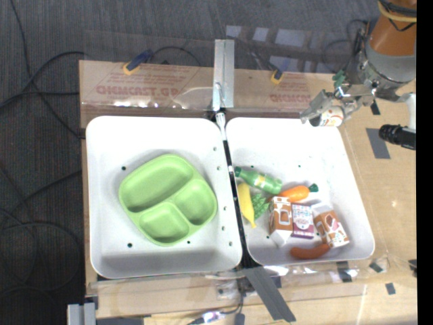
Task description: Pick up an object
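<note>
My gripper (327,111) hangs over the back right corner of the right bin (352,175), below the orange-banded wrist. A small white and orange object (331,119) sits between its fingers, lifted above the bin's rim. Lower in that bin lie a green bottle (260,179), an orange carrot (298,192), a yellow banana (245,205), a brown carton (281,217), a white and purple carton (302,221), an orange carton (331,229) and a red sausage (311,251).
The left bin (108,147) holds a green divided plate (169,198). A metal post (223,73) stands behind the divider between the bins. Cardboard lies under the bins, and cables run over the dark floor at the left.
</note>
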`<act>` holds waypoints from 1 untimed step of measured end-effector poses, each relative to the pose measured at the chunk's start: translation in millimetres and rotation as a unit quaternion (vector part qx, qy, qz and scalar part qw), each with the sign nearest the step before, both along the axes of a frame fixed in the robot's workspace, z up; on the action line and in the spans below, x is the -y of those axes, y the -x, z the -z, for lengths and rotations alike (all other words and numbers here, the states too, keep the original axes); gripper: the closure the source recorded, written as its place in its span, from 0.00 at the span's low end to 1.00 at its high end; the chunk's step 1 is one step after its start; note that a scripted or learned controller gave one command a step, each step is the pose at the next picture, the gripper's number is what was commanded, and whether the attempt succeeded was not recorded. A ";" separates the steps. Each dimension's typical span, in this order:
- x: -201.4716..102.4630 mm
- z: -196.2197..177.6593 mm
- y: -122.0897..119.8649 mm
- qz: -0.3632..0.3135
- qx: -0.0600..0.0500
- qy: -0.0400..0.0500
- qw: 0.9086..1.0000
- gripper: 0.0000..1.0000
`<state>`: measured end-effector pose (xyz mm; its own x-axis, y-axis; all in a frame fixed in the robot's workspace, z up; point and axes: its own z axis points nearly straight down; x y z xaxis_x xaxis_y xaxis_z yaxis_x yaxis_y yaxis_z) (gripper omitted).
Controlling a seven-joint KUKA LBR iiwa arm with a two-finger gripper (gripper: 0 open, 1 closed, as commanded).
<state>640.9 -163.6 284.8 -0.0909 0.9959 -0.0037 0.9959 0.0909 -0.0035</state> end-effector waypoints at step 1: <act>-69.2 -23.6 -13.0 -0.068 0.000 -0.001 0.998 1.00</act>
